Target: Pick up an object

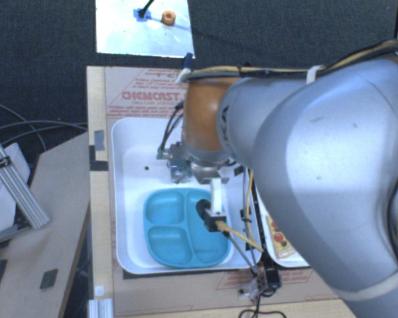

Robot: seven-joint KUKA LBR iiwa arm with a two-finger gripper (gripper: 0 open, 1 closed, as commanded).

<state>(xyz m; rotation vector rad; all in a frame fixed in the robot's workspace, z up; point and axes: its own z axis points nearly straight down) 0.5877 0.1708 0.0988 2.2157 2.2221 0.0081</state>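
Note:
A light blue divided tray [176,234] lies in the near half of the left white bin [129,177]. My gripper [179,169] hangs low over the far part of that bin, just beyond the tray's far edge. The grey arm with its orange band [202,114] comes in from the right and covers most of the gripper. Nothing can be seen between its tips.
A sliver of the right bin [288,260] peeks out under the arm, with a flat yellow and red packet [278,238] in it. Cardboard [142,95] lies beyond the bins. A shiny plate [142,18] with a small orange ring [168,17] sits at the far back.

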